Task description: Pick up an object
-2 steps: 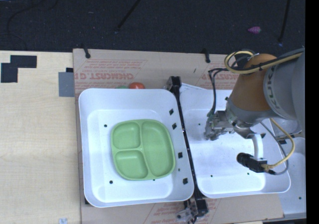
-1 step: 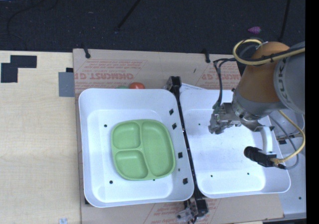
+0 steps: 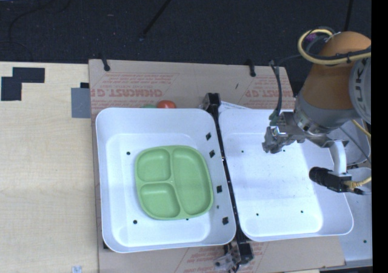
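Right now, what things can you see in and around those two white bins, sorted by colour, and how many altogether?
Green: 1, a divided plate lying in the left bin.
Red-orange: 1, a small round thing just behind that bin's far rim, partly hidden.
White: 2, the left bin and the right bin.
Total: 4

Red print runs across the brown cardboard sheet [image 3: 182, 87] under the bins, in the upper middle of the frame; it stands upside down and mirrored, and seems to read "CHEMCAST GP", though the letters are faint. A second piece of the same print sits further right, cut off by the arm. More red print at the sheet's bottom edge is too small to read.
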### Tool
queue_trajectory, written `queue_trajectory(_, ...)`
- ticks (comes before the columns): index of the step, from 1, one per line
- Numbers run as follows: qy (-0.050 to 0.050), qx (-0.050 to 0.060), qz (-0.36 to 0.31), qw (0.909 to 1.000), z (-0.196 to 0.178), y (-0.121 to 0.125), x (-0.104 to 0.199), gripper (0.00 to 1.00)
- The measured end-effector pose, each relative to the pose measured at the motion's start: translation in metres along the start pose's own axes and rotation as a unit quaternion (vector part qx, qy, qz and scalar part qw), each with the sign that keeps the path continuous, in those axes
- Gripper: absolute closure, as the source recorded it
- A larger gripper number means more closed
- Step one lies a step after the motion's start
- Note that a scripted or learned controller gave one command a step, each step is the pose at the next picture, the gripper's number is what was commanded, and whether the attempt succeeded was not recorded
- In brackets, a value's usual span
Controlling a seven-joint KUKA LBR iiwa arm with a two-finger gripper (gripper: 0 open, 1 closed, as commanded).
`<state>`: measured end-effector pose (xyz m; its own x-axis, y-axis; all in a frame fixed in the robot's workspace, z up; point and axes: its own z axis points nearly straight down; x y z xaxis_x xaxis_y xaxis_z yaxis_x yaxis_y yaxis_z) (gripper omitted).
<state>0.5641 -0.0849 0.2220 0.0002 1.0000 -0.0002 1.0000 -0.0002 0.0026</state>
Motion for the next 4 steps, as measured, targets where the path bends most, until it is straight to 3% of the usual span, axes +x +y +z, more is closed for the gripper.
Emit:
queue_trajectory(2,0.001,0.004,-0.002,1.0,-0.005,-0.027,0.099,1.0)
queue_trajectory(3,0.001,0.005,-0.002,1.0,-0.008,-0.055,0.145,1.0)
queue_trajectory(4,0.001,0.004,-0.003,1.0,-0.006,-0.059,0.192,1.0)
